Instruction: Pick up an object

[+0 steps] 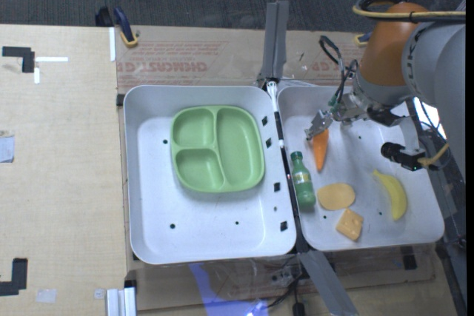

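Observation:
An orange carrot [319, 150] lies pointing toward the near side in the right bin [422, 233], close to its left wall. My gripper [323, 123] is directly over the carrot's far, thick end and seems to touch it. The grey arm with its orange band [389, 48] reaches in from the right above the bin's far corner. A green bottle [301, 178] lies beside the divider just below the carrot. A round yellow slice [336, 196], an orange cheese wedge [349, 224] and a yellow banana [392, 194] rest in the near half of the same bin.
The left bin [148, 218] holds a light green divided plate [218, 149]. A grey post [275, 41] stands behind the divider between the bins. Cables and a black fitting [400, 155] hang from the arm over the right bin's right side.

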`<move>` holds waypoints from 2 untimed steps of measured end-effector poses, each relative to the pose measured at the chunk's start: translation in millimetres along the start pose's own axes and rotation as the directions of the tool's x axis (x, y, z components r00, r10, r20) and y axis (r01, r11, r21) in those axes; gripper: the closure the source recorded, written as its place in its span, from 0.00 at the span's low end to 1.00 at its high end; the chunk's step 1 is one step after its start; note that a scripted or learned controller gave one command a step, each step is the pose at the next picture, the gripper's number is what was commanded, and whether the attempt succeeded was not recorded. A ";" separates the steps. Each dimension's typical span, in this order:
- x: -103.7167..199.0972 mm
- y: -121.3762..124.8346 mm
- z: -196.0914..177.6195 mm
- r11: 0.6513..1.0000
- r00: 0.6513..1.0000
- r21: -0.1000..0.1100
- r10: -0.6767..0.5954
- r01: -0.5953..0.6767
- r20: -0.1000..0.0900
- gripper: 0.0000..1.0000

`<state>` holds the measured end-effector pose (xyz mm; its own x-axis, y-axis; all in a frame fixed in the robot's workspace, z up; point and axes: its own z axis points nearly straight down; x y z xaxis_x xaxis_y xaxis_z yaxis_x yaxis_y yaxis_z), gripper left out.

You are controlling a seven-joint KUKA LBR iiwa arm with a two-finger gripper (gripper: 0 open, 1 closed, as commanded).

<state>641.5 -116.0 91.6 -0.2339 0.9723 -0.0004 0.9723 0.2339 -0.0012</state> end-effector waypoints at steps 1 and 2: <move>-1.8 -0.3 -9.5 1.000 1.000 -0.001 0.003 -0.003 0.001 1.00; 4.7 -35.7 -73.2 0.999 0.999 0.000 0.045 -0.045 0.000 1.00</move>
<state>605.8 -119.7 164.9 -0.1896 0.9819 -0.0005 0.9819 0.1896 -0.0010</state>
